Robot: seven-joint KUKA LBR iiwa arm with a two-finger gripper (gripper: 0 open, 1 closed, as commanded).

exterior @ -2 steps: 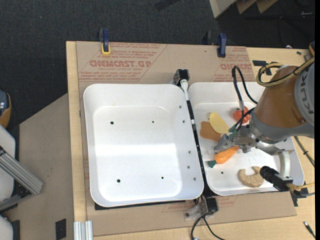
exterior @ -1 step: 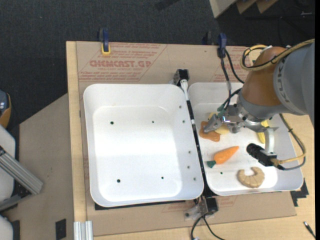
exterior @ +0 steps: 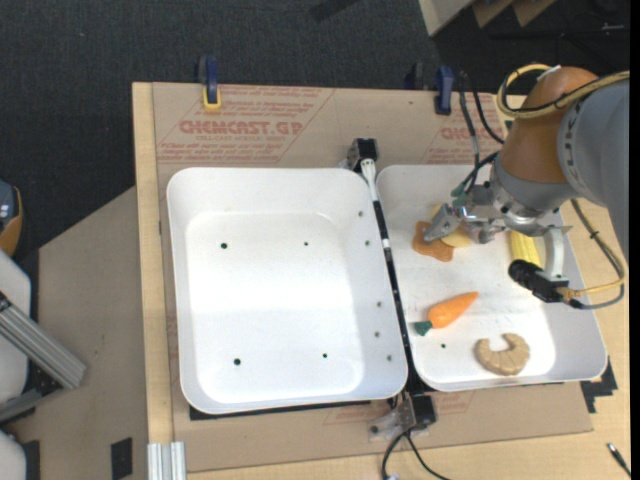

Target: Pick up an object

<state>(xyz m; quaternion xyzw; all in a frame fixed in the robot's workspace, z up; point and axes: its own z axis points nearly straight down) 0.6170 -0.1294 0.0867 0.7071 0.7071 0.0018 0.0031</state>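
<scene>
The tan curved pastry (exterior: 502, 354) lies by the right bin's (exterior: 565, 333) front edge, the carrot (exterior: 452, 310) behind it, while the gripper (exterior: 457, 222) hangs low at the brown piece (exterior: 435, 245) toward the back-left corner, seemingly to take it, though its grip cannot be told.

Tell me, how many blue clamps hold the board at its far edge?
2: one blue clamp above the left bin, one above the right bin.

A brown board (exterior: 300, 118) printed with red lettering covers the bench. Two blue clamps (exterior: 209, 78) grip its far edge, well apart. A black clip (exterior: 362, 152) sits where the bins meet at the far side. Dark carpet (exterior: 150, 18) surrounds the bench, and an aluminium rail (exterior: 40, 343) lies at the left.
</scene>
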